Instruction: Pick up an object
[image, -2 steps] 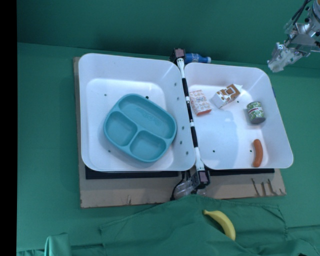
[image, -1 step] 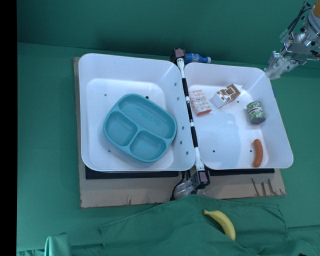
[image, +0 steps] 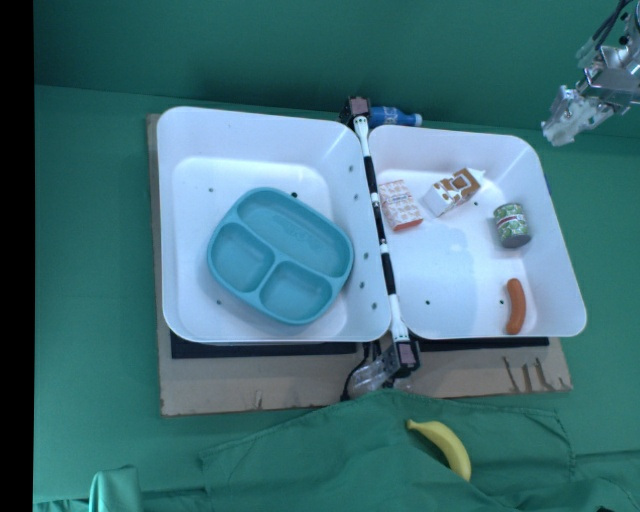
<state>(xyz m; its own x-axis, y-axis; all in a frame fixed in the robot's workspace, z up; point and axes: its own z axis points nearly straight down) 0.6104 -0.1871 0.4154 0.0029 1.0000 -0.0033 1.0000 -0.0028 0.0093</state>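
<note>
Gripper (image: 566, 122) is hanging top right, outside the right bin (image: 560, 290); can't tell its state. In that bin: small carton (image: 455, 191), orange-patterned packet (image: 400, 205), green-labelled can (image: 512, 225), sausage (image: 515, 305). Labels are reading as blur. Teal divided plate (image: 280, 256) is sitting in the left bin (image: 190, 140). Banana (image: 444, 444) is lying on cloth out front.

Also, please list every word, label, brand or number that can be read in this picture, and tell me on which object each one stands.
No text can be read here.
Small carton: red and white print, too blurred to read.
Brown and white carton: pattern visible, no legible letters.
Can: green label, too small to read.
Blue bottle: any label is too small to tell.
Teal divided plate, sausage and banana: no markings visible.
</note>
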